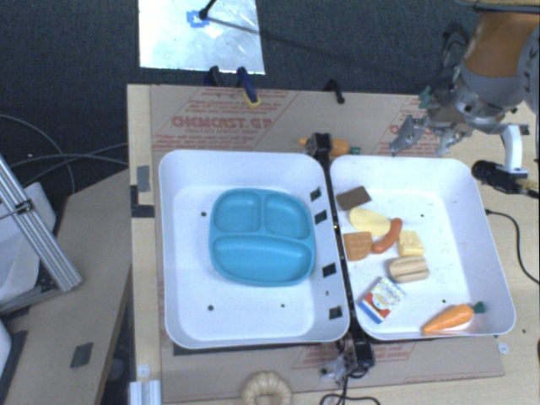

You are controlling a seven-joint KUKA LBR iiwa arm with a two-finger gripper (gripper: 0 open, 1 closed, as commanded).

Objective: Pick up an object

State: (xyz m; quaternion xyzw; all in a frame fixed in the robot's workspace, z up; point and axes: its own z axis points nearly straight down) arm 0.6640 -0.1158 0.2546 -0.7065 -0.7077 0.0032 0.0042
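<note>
I see the worktop (211, 116) carrying two white bins. Left bin (186, 226) holds a blue divided plate (261, 236). Right bin (472, 218) holds the small items: brown square (353, 197), yellow slice (369, 220), sausage (387, 236), cracker (358, 245), cheese cube (411, 243), bread roll (408, 269), carton (383, 299), carrot (450, 317) near the front right corner. End effector (429, 137) hangs above the right bin's far rim, fingers spread apart, gripping nothing.
</note>
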